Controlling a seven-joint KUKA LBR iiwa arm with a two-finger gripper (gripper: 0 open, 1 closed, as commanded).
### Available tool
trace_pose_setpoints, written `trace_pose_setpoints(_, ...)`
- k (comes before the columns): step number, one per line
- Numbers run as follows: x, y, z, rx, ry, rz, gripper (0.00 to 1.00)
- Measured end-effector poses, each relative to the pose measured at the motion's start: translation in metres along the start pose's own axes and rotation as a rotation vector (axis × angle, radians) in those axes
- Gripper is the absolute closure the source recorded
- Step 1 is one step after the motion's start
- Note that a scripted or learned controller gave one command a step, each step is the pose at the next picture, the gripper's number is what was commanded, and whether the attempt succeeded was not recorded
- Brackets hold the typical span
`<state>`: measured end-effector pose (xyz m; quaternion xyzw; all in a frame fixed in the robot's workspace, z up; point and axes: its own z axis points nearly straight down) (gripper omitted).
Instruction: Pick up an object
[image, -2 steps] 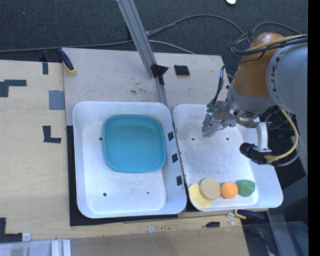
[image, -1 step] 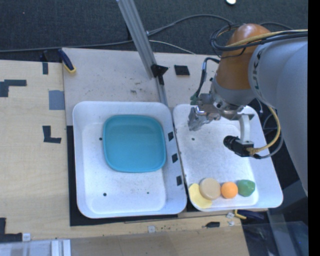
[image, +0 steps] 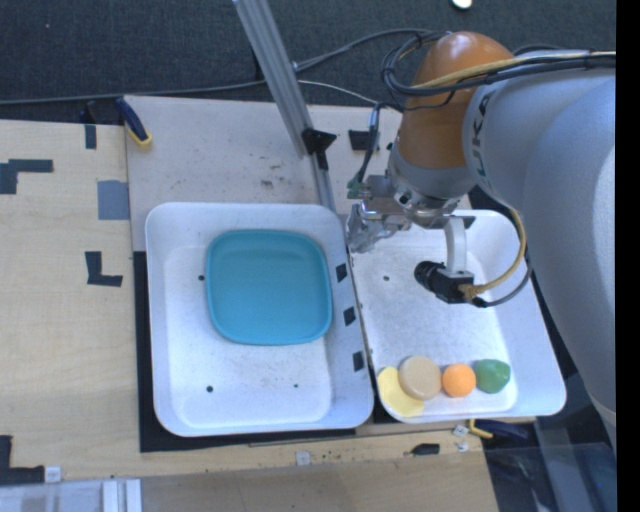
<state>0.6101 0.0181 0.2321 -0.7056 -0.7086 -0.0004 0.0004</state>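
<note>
End effector (image: 372, 228) hovers at the right bin's (image: 530, 340) upper-left corner; can't tell its opening, nothing visibly held. Orange ball (image: 458, 380) and neighbours crowd the near wall, risking a jammed grasp.

A robotics lab: a wooden table (image: 60, 330) marked with tape patches, two white bins (image: 170, 400) set on it, loose cables (image: 350, 50), and an aluminium camera post (image: 285, 90).

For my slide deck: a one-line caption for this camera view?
Arm's gripper hovers over the right bin; blue plate lies in the left bin.
</note>
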Motion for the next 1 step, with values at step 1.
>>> trace_pose_setpoints(1,0.0418,0.0102,-0.0017,0.000,0.000,0.000,1.00)
